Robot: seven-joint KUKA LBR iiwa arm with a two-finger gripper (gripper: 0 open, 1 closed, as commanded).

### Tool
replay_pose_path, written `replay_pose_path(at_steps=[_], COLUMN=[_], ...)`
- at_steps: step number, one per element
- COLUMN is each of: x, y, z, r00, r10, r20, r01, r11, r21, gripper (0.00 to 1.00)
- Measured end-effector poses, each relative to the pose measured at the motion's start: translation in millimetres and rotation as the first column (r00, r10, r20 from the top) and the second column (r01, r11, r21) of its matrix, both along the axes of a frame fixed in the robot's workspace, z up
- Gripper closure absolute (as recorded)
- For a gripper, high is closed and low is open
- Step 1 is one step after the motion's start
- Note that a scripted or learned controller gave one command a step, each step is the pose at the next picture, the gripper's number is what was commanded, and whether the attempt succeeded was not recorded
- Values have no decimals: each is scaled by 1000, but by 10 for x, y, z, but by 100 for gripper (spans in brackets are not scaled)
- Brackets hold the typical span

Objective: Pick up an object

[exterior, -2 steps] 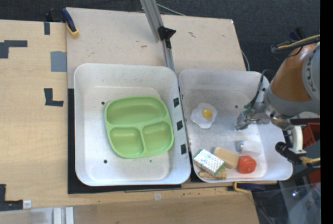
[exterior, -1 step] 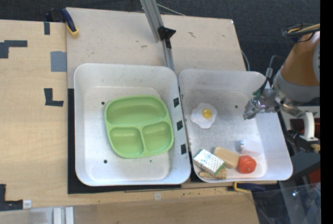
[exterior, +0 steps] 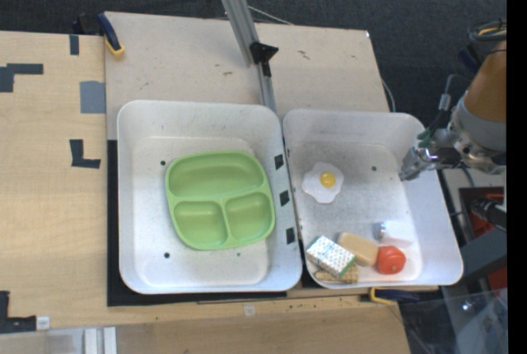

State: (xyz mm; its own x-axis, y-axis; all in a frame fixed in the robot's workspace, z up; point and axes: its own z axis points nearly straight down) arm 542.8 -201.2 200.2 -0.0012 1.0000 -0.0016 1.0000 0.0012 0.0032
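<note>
The gripper [exterior: 414, 163] hangs at the right rim of the right bin [exterior: 362, 126], and nothing is seen between its parts; whether it is open or closed I cannot tell, because it is small and partly blurred there. The objects to pick lie in this bin: a toy fried egg [exterior: 322, 183] near the middle, and a group along the front wall, namely a small patterned box [exterior: 331, 255], a tan block [exterior: 358, 247] just beside it, and a red tomato-like piece [exterior: 391, 260] in the front right corner. A small grey thing [exterior: 379, 230] lies near them. The left bin [exterior: 140, 262] carries a green divided plate [exterior: 220, 199], lying flat. In my judgement the pick is not yet begun, and the egg, lying apart from the others, looks the easiest target.
</note>
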Motion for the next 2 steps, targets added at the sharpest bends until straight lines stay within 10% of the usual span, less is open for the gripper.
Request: replay_pose_path(at_steps=[2], x=[-26], y=[574], z=[399], r00=[1000], r10=[5], r20=[-5], r01=[-5], r11=[1000], r21=[3], gripper=[100])
